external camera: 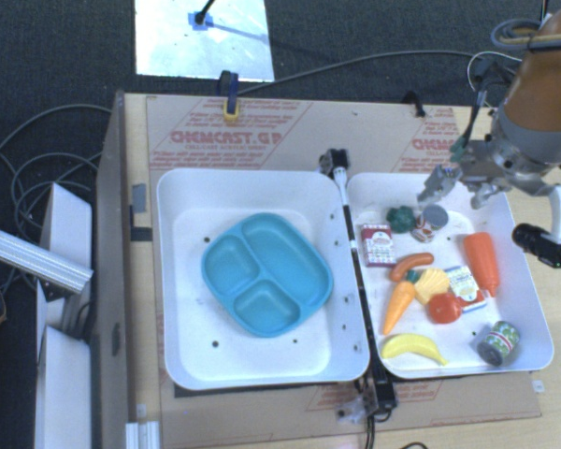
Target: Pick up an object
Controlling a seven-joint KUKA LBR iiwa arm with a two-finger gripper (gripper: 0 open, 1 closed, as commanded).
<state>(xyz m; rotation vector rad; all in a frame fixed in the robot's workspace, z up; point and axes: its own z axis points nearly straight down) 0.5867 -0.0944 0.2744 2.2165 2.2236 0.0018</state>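
wooden bench (262, 129) with 2 shallow white bins on dark carpet, cables all around. the grey two-finger gripper (441, 187) hangs over the right bin (533, 330), too blurry to tell its grip. left bin (182, 251) holds a blue divided plate (266, 273); the right has toy food: yellow banana (412, 346), orange carrot (398, 305), red tomato (443, 308), small tin can (497, 342).

A broad orange band (547, 68) is seen above the right bin (533, 316), with a rounded grey wrist section (533, 148) below it. Grey and black cables (500, 36) are looped beside the band. Pale metallic gripper (458, 183) parts are mounted beneath, and a black fitting (540, 241) is attached nearer the bin's right rim.
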